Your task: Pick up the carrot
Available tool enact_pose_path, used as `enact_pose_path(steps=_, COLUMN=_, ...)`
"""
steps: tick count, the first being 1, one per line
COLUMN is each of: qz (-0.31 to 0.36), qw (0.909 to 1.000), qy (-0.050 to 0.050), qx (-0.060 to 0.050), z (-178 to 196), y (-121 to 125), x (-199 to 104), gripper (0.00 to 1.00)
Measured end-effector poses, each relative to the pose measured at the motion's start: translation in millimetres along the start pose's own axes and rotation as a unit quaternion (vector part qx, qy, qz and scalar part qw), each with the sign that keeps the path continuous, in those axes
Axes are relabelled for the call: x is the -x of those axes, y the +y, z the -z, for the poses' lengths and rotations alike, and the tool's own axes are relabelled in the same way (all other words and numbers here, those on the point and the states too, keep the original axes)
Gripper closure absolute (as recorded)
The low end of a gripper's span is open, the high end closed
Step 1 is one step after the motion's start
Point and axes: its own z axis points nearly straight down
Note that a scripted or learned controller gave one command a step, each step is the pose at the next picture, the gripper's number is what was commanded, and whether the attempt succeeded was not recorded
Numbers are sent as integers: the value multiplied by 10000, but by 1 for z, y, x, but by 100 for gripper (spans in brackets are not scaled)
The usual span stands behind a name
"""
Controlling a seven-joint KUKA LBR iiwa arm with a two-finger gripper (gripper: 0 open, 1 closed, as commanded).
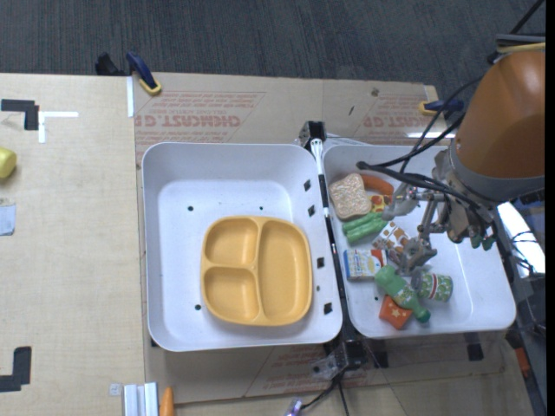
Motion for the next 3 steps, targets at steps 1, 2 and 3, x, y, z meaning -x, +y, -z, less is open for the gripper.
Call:
enact_pose_path(steps=1, qz=-416, qw=9991, qy=16, qx=-1, z=-72, y=78, x=8, gripper=0)
enact_pose_path(steps=2, qz=-1562, qw=9877, qy=36, qx=-12, z=-126, y=161, x=-6, gripper=0)
enact_pose_path(steps=3, qz=-4476, qw=8942, qy=-42, qx=32, z=-163, y=149, x=-21, gripper=0)
